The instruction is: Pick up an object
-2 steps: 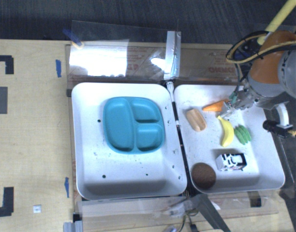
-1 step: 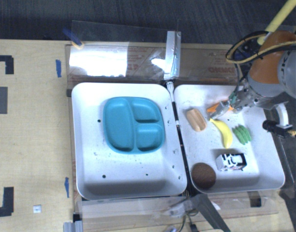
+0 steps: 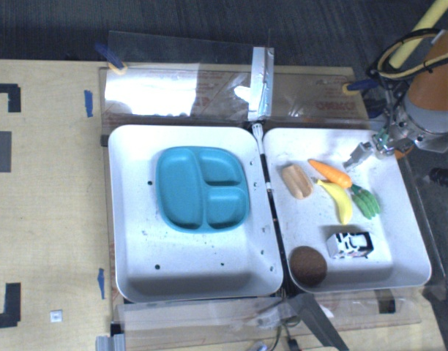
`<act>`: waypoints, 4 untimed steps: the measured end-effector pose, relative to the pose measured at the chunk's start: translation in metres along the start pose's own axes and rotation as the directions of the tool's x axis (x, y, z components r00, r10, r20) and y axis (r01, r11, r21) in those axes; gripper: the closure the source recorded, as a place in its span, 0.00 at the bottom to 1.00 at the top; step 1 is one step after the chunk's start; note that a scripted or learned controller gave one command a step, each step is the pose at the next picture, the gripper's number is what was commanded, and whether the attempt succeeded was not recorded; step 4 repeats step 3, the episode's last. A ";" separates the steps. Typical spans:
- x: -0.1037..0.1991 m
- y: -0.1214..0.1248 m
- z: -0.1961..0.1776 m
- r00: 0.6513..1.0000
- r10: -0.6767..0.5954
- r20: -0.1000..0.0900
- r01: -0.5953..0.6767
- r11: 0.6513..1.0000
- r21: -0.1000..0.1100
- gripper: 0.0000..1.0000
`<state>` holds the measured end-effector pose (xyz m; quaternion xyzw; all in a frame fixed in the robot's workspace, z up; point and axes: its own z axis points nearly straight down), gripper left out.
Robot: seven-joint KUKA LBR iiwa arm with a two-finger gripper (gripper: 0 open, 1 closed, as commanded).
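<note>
1. over the far right corner of the right bin (image 3: 411, 265), the hand (image 3: 364, 153) hangs at the end of the grey arm (image 3: 429, 104), which reaches in from the right with its orange band above the wrist.
2. whether the hand is wide or narrow, i cannot tell; it is small and partly blurred, and nothing shows between its tips.
3. just beside the hand, toward the bin's middle, lies a carrot (image 3: 330, 172) with its green top (image 3: 367, 201) pointing to the near right.
4. a banana (image 3: 340, 199) lies touching the carrot on its near side, curving toward the front.
5. a tan wooden block (image 3: 297, 180) sits left of the carrot, near the divider between the bins.
6. a black and white object (image 3: 350, 243) rests nearer the front, below the banana and apart from it.
7. a round brown object (image 3: 308, 265) sits at the front left of the same bin, just beside the black and white one.
8. the left bin (image 3: 129, 254) holds a blue divided plate (image 3: 202, 187), lying flat near its middle.
9. both bins stand side by side on the surface (image 3: 41, 196), which bears black and blue tape marks.
</note>
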<state>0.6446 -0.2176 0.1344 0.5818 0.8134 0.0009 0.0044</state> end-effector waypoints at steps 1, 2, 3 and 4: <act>0.046 -0.008 0.048 0.991 -0.133 -0.004 0.133 0.991 0.002 0.00; 0.044 -0.007 0.035 0.992 -0.130 0.000 0.130 0.992 -0.005 1.00; 0.104 0.052 -0.048 1.000 0.028 -0.007 -0.028 1.000 0.007 1.00; 0.104 0.052 -0.048 1.000 0.028 -0.007 -0.028 1.000 0.007 1.00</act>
